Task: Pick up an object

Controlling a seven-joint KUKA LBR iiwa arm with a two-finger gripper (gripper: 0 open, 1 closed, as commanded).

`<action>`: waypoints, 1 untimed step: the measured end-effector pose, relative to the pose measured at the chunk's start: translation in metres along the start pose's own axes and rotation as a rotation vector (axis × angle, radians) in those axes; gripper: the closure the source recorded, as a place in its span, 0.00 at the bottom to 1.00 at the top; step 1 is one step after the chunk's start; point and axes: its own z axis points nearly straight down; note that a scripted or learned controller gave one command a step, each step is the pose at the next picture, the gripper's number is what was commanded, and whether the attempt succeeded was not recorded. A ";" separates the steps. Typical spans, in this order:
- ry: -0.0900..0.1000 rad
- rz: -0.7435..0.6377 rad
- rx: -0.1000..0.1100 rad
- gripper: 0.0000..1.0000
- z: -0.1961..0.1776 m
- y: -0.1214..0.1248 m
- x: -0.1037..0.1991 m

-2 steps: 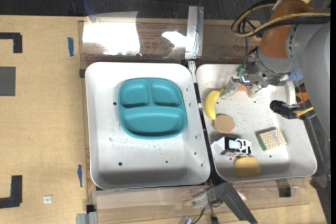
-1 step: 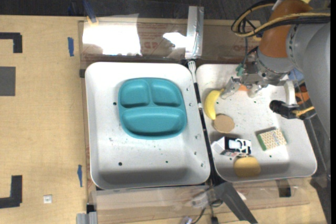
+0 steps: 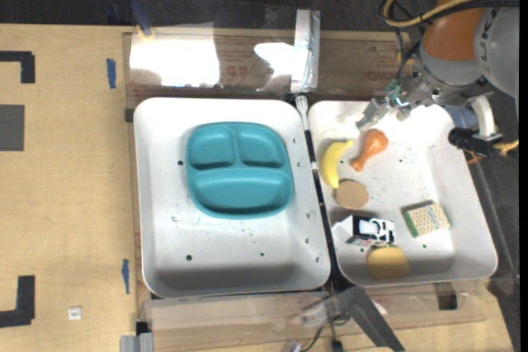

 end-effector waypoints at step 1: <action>0.002 -0.114 0.000 0.00 0.068 -0.024 0.000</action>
